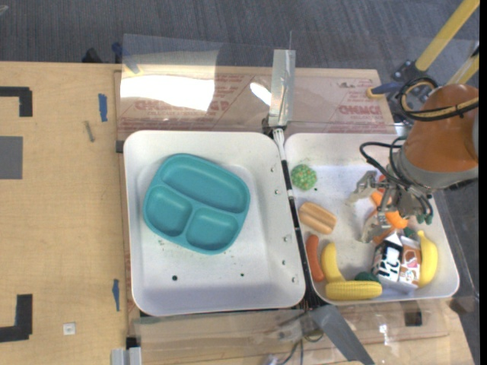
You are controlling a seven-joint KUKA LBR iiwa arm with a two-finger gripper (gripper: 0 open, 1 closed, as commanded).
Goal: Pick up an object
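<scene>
Over the right bin, you have the tool lowered among the toy food near the bin's right side, with the arm and its orange band coming in from the right above it. Its fingers sit close around a small orange piece, but you cannot tell from this angle whether they are apart, together or clamped on it. Just below the tool, a small black-and-white carton stands tilted, and a yellow banana lies just beside it along the right wall. Along the near wall you will see a corn cob, with a bit of something green at its right end, touching the carton's foot. A second banana curves upward from the cob's left end, and a red-orange sausage lies just beside it against the left wall. Farther up that side rests a bread roll, and above it a green ball, well apart from the tool. Across the divider, the left bin holds a teal tray with three compartments, set at a slant. Both bins rest on the worktop, with a clear plastic sheet behind them.
</scene>
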